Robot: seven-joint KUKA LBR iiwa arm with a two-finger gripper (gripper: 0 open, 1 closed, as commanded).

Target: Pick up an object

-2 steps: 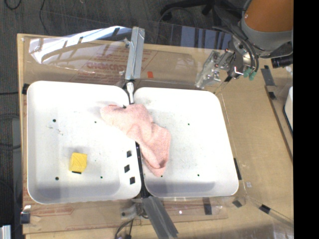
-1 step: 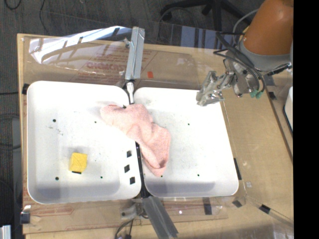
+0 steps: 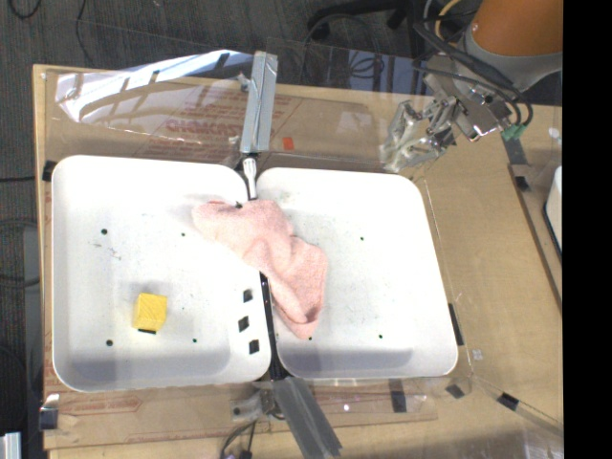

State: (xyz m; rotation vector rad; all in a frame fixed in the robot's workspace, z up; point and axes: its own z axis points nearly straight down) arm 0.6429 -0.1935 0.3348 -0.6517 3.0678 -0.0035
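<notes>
While the crumpled pink terry cloth [image 3: 271, 261] drapes over the divider between the two shallow white plastic bins, most of it lies in the right bin [image 3: 402, 342], with one corner reaching into the left bin [image 3: 96, 371] near the back rim. Small yellow sponge-like block [image 3: 151, 312] sits alone in the left bin, toward the front, well apart from the cloth. Grey metal bar [image 3: 258, 113] runs back from the seam between the bins across the brown cardboard-like bench top [image 3: 497, 256]; clear plastic sheet [image 3: 143, 79] lies at the back left of the bench. Small black marks sit on the left bin floor beside the seam, just left of the cloth's lower end. Nothing lies on top of the cloth or the block. Grey arm with orange band [image 3: 516, 12] enters at top right; its two-finger gripper [image 3: 416, 142] hangs over the bench just behind the right bin's back right corner, away from both objects. Nothing visible between its tips; whether it is spread or closed, cannot tell
</notes>
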